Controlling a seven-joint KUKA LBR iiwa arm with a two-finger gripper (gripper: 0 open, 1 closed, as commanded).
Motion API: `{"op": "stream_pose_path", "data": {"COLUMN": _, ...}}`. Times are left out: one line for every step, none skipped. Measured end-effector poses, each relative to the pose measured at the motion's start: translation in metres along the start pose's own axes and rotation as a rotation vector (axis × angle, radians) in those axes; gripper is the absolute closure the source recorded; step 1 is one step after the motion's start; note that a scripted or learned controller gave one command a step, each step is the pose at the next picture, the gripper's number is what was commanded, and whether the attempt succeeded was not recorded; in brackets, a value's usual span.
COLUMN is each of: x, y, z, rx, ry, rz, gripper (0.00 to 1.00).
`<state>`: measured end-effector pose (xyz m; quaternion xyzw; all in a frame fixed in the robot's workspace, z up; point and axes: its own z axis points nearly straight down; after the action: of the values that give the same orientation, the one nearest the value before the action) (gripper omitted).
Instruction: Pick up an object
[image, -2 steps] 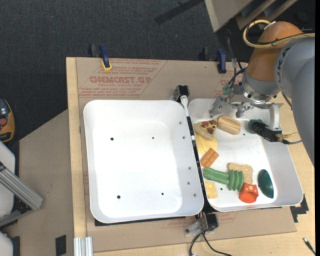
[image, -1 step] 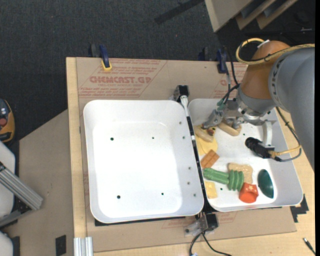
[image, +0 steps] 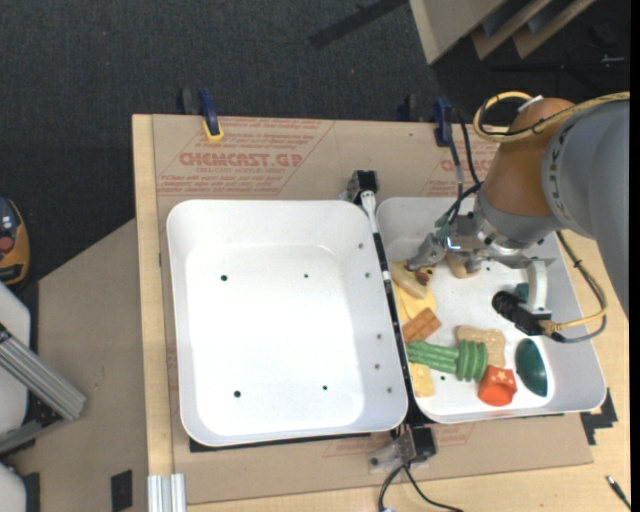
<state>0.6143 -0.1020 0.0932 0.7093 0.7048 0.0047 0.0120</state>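
While dark carpet (image: 100, 60) covers the floor all round, a brown board (image: 150, 180) with red CHEMCAST lettering (image: 240, 157) carries the two bins. A blue clamp (image: 210, 108) bites its far edge at eleven o'clock. Pale wooden pieces (image: 500, 30) lie at the scene's one o'clock, and an aluminium rail (image: 40, 385) slants across its eight o'clock corner.

The left bin (image: 280, 320) shows bare white floor with a few small dark dots. The right bin (image: 470, 300) holds all the loose things, mostly from its centre down to six o'clock:
- a yellow wedge (image: 412, 290) against the nine o'clock wall
- a brown waffle-like block (image: 422, 325) just below the wedge
- a green toy (image: 447, 357) lying crosswise
- a tan biscuit (image: 480, 338) touching the green toy's right end
- a red-orange piece (image: 497, 385) and a dark teal oval (image: 533, 368) at five o'clock

The grey arm (image: 580, 170), with its orange band (image: 515, 170), reaches in from three o'clock and hides the right bin's one o'clock corner. The gripper (image: 447, 250) hangs low over the bin's twelve o'clock end. Whether it grips anything or is released cannot be told from this angle. A small tan lump (image: 462, 265) sits right at its tip, too blurred to name. An orange-and-black object (image: 8, 240) is cut off at the scene's nine o'clock edge.
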Motion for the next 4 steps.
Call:
{"op": "stream_pose_path", "data": {"x": -0.035, "y": 0.042, "z": 0.005, "rx": 0.011, "ry": 0.008, "rz": -0.007, "gripper": 0.00}}
{"op": "stream_pose_path", "data": {"x": 0.020, "y": 0.035, "z": -0.095, "rx": 0.019, "ry": 0.010, "rz": -0.009, "gripper": 0.00}}
{"op": "stream_pose_path", "data": {"x": -0.022, "y": 0.054, "z": 0.012, "rx": 0.019, "ry": 0.011, "rz": -0.003, "gripper": 0.00}}
{"op": "stream_pose_path", "data": {"x": 0.003, "y": 0.053, "z": -0.020, "rx": 0.021, "ry": 0.010, "rz": -0.007, "gripper": 0.00}}
